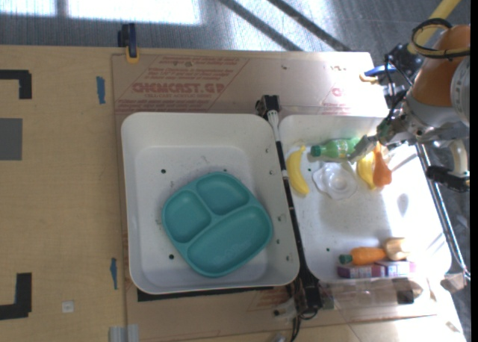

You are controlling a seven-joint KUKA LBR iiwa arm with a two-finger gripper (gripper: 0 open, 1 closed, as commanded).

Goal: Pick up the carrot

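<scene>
- Left bin (142, 184): teal divided plate (216, 222) lying flat.
- Right bin (358, 243): banana (297, 172), green bottle (334, 148), clear cup (334, 181).
- Carrot (381, 169): upper right part of this bin, beside a yellow item (365, 171).
- Tool (376, 141): just above the carrot; whether open or closed cannot be told.

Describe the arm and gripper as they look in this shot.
The arm is grey, with a broad orange band above the wrist. Dark cables loop near its top, beside a small blue fitting. The gripper is a thin, dark grey metal part reaching into the right bin.
</scene>
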